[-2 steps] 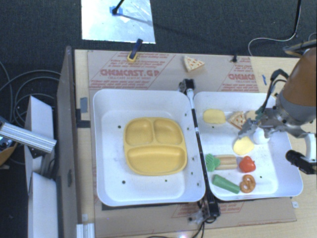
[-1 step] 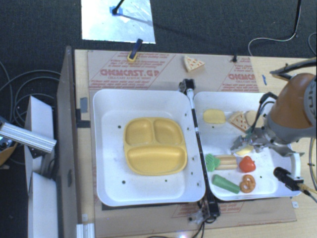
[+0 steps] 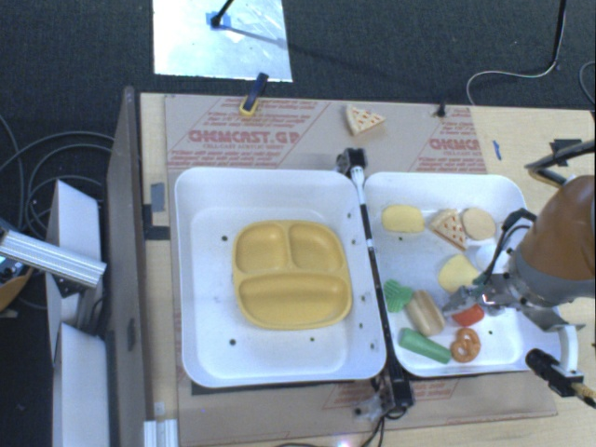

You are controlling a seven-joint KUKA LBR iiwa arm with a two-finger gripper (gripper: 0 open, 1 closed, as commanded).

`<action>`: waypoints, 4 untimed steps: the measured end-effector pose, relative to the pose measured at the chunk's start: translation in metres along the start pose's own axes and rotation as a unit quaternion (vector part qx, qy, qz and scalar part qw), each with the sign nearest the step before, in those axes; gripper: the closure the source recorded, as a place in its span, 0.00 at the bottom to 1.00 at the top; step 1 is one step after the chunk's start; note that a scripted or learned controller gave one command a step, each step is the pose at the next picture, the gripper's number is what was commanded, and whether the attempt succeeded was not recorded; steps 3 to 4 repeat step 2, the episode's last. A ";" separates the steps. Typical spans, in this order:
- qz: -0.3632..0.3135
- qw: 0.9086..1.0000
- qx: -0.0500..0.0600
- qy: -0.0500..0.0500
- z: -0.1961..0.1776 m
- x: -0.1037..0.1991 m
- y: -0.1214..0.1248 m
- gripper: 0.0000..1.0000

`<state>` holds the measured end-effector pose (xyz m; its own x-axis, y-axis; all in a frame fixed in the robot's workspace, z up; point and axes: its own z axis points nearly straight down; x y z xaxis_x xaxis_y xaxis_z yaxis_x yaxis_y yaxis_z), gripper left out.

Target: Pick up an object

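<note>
On the worktop (image 3: 307, 124), two shallow white bins sit side by side, touching along their inner walls. Left bin (image 3: 200, 250): one yellow divided plate (image 3: 291, 274), three compartments, lying near the bin's middle. Right bin (image 3: 507, 192): nine toy food items, counted as follows. Along the far edge, one yellow lemon-like piece (image 3: 403, 218), one pizza wedge (image 3: 450, 228) just beside it, and one pale round biscuit (image 3: 479, 223) touching the wedge. Mid-bin, one yellow rounded lump (image 3: 456, 273). Toward the near edge, one green leafy piece (image 3: 398, 294), one hot dog in a bun (image 3: 425, 312), one green pod or pickle (image 3: 425, 345), one pretzel (image 3: 465, 345) and one red piece (image 3: 468, 315), partly hidden.

Outside the bins, one further pizza wedge (image 3: 364, 118) lies on the cardboard sheet near the far edge of the worktop, and one small yellow-and-black clip (image 3: 251, 96) lies nearer the far left corner.

One arm (image 3: 563, 250) enters over the right bin's right side. Its end effector (image 3: 477, 295) hangs low just above the red piece, beside the yellow lump; whether it is released or clenched cannot be told from here.
</note>
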<state>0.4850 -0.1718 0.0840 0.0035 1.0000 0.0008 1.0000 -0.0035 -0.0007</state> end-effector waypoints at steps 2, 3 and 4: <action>-0.008 1.000 -0.007 0.000 -0.106 0.066 0.031 1.00; -0.008 1.000 -0.007 0.000 -0.106 0.066 0.031 1.00; -0.008 1.000 -0.007 0.000 -0.106 0.066 0.031 1.00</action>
